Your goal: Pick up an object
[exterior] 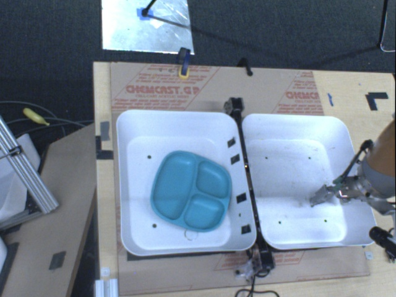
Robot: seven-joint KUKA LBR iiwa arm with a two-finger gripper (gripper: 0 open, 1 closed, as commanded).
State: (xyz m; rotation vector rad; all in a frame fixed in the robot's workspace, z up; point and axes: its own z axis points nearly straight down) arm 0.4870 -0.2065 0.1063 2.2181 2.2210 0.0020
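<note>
- Plate point(190, 192) first: it's a teal divided one, three compartments, sitting flat in the left bin point(133, 166), a bit right of centre and toward the near side.
- Orientation-wise, its long axis runs on a diagonal, from the upper left of the bin down to the lower right. The one big compartment is on the left side, the two smaller ones are on the right, one above the other.
- Count: one plate, that's the only loose object I can see in either bin.
- Two white bins side by side, touching along the middle where a dark strip with little black clips runs between them. The right bin point(291, 135) has a few scuffs and small dark dots on the floor.
- One arm point(380, 172) coming in from the right edge, low over the right bin's right side.
- Gripper point(322, 197) points left, tip just over the right bin's floor, well apart from the plate and on the other side of the divider.
- Jaws: honestly can't tell how far open they are, the tip is small and blurry from this angle. Nothing visible between them.
- Both bins sit on a brown cardboard sheet point(260, 85) with red printing, on the bench.
</note>
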